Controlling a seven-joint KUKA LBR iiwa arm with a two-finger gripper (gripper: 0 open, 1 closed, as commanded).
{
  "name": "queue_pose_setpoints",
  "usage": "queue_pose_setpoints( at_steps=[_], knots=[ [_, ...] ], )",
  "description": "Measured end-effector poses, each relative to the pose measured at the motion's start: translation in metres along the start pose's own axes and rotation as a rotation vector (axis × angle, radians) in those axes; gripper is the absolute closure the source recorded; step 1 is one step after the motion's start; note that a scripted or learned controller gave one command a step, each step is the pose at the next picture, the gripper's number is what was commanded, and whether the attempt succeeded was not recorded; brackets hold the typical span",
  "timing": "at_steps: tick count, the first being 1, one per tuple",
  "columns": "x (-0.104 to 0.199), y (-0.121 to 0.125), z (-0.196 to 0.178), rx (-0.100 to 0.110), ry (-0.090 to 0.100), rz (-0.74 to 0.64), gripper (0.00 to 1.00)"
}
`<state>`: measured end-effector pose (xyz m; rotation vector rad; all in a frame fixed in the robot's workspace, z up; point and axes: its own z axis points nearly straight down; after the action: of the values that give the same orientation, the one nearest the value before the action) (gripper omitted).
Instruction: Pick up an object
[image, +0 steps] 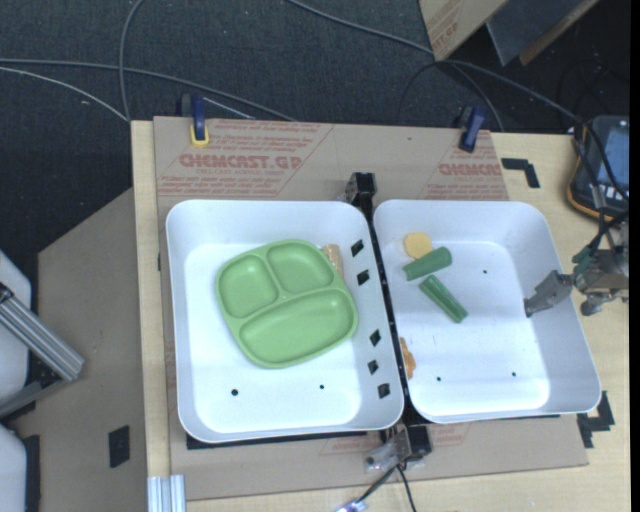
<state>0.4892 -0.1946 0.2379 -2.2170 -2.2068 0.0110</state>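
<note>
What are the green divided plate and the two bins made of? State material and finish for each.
Green divided plate: looks like moulded plastic, matte to satin, with one even colour and soft rounded dividers. Left bin and right bin: probably thin formed plastic, smooth and slightly glossy, with rounded corners and rolled rims. Neither material is certain from the look alone.

You see little of the arm: the right edge cuts it off, leaving the gripper (550, 293) as a small grey shape over the right bin's (560, 385) far rim, too small to tell how it stands. A tan thing (331, 256) lies mostly hidden behind the green divided plate (287, 302). An orange scrap (406, 356) by the divider is too small to name. A cardboard box (455, 22) is cut by the top edge.
</note>
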Motion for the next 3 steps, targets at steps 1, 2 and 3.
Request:
queue_pose_setpoints(
  at_steps=[1, 2, 3],
  knots=[
    [0.001, 0.003, -0.007, -0.013, -0.004, -0.005, 0.00],
    [0.001, 0.001, 0.055, -0.010, -0.002, -0.004, 0.00],
    [0.009, -0.004, 0.111, -0.011, -0.001, -0.004, 0.00]
  ],
)
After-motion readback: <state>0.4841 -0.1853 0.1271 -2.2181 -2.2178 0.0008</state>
